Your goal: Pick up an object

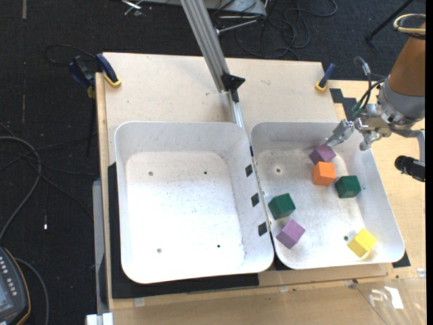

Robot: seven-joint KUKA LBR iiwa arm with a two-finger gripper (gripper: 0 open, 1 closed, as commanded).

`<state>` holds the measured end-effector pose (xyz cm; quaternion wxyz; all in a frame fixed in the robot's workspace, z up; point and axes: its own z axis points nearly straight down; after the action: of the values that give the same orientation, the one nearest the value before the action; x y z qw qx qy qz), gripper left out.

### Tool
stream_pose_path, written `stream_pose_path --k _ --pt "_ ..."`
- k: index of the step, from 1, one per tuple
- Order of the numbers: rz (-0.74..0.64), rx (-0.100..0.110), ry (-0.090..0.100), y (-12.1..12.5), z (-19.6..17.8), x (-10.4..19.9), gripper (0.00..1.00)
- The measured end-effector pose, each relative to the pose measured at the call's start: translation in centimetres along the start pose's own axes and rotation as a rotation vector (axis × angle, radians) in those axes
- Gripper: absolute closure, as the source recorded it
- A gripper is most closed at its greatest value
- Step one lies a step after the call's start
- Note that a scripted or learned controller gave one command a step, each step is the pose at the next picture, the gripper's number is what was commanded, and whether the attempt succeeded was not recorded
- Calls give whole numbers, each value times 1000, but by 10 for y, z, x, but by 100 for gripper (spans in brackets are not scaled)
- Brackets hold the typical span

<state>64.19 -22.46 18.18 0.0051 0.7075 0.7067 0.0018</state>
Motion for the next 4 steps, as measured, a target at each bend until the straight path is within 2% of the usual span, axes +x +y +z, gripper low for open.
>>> stream_pose_path --k 1,2,3,4 --pt "-2 8 3 -2 5 2 0" --pt "-5 15 6 4 91 25 0" --pt "-4 7 3 6 76 24 100" --pt "-11 6 8 3 30 116 100"
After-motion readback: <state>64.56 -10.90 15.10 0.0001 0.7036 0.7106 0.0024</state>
